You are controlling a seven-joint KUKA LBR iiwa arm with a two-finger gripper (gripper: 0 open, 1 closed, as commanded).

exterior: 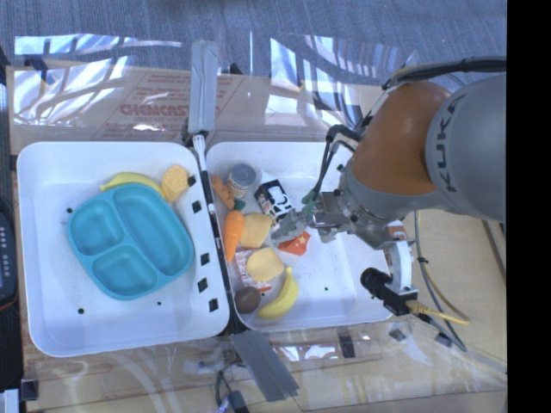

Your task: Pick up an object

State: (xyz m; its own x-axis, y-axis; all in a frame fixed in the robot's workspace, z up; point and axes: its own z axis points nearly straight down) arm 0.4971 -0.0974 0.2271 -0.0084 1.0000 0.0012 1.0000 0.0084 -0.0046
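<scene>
1. Grey and orange, the arm reaches over the right white bin (344, 304) from its right edge, and its gripper (293, 227) sits low among the clutter near the middle of that bin; you cannot tell whether it is apart or closed, since the wrist hides too much.
2. Your candidates lie packed along the bin's left wall: an orange plastic carrot (232, 231), a pale yellow wedge-shaped block (256, 229), a yellow toy banana (284, 295) towards the near left corner, a small round tin with a grey lid (242, 177) near the far edge, and a black-and-white printed box (275, 198) just beside the tin.
3. A small red-orange flat piece (295, 245) lies right at the gripper's tip, touching or nearly so. I judge this, or the wedge beside it, to be the target.
4. Expect trouble from crowding: closing here could catch two things at once, or shove the wedge against the carrot and leave nothing gripped.
5. Watch the flat piece especially; being thin, it may slide out along the bin floor.
6. The left white bin (39, 256) carries a blue three-compartment plate (129, 239) with a yellow fruit-shaped toy (129, 179) at its far rim; these are well apart from the gripper.
</scene>
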